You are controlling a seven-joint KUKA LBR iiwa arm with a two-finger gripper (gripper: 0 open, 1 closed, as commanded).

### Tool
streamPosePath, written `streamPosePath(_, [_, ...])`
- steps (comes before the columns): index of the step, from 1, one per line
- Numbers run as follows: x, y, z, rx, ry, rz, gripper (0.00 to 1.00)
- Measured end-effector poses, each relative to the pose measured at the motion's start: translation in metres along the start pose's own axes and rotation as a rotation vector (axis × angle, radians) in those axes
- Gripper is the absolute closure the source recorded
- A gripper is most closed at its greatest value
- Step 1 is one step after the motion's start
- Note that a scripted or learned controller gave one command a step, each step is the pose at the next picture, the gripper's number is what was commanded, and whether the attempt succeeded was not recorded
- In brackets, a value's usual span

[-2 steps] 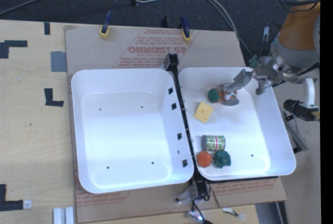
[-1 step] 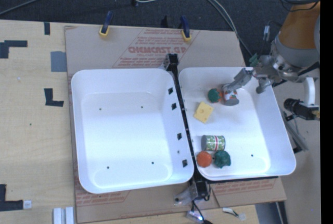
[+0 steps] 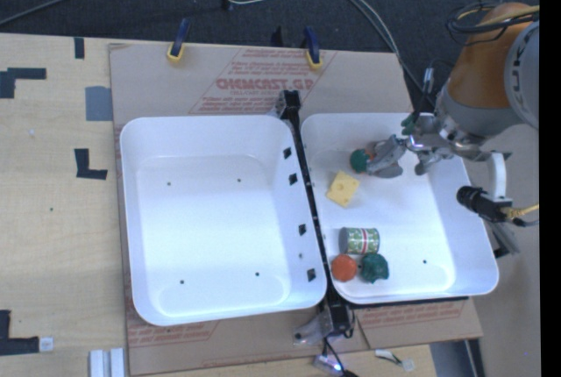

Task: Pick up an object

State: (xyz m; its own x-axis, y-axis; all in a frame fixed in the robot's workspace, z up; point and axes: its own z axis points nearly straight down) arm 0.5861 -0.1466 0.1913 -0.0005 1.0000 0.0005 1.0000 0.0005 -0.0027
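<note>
The right bin (image 3: 438,217) holds several small objects. A dark green ball (image 3: 358,160) lies near its back, with a small reddish bit right beside it. My gripper (image 3: 384,160) reaches in from the right, low over the bin, and its tip is right next to that ball. A yellow block with holes (image 3: 343,189) lies a little nearer the front. At the bin's front sit a green and white can (image 3: 359,240) on its side, an orange ball (image 3: 344,268) and a dark green lump (image 3: 375,268).
The left bin (image 3: 210,217) stands beside the right one, with a black divider (image 3: 302,200) between them. The arm's orange-banded wrist (image 3: 491,60) hangs over the right bin's back right corner. Cables cross the dark floor behind the bench.
</note>
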Motion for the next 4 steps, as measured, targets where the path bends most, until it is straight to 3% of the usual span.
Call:
streamPosePath(2, [-0.005, -0.008, 0.100, 0.002, 0.000, 0.000, 0.00])
streamPosePath(3, [-0.005, -0.007, 0.088, -0.002, 0.000, 0.000, 1.00])
streamPosePath(4, [-0.001, -0.006, 0.046, -0.004, -0.001, 0.000, 1.00])
